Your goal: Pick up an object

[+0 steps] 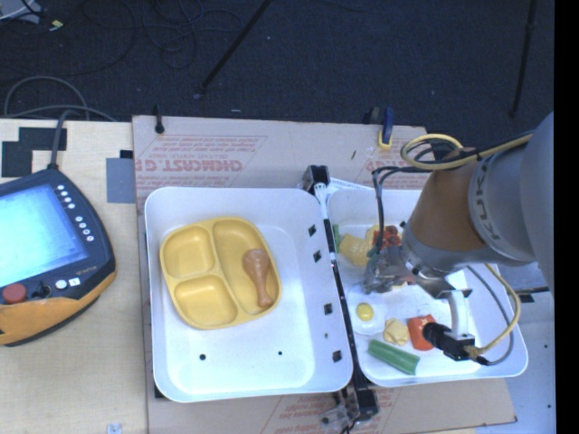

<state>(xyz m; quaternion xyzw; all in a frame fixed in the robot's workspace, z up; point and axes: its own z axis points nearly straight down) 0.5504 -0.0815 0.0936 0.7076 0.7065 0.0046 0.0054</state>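
- Arm (479, 211) is reaching in from the right over the right bin (507, 364), w/ gripper (382, 274) sitting low near that bin's left-centre.
- Finger state: can't tell, wrist is blocking them.
- Toy food is lying around it in the right bin: yellow piece (355, 248) upper left, fried egg (365, 313) just below, green piece (393, 356) near front edge, red piece (420, 331) beside it.
- Left bin (181, 369) is holding a yellow divided tray (194, 260), w/ a drumstick (260, 274) lying in its right compartment.
- Teach pendant (45, 251) is resting at far left.

Dark carpet floor (271, 52) strewn with cables (136, 34) behind the cardboard-topped bench (235, 152).
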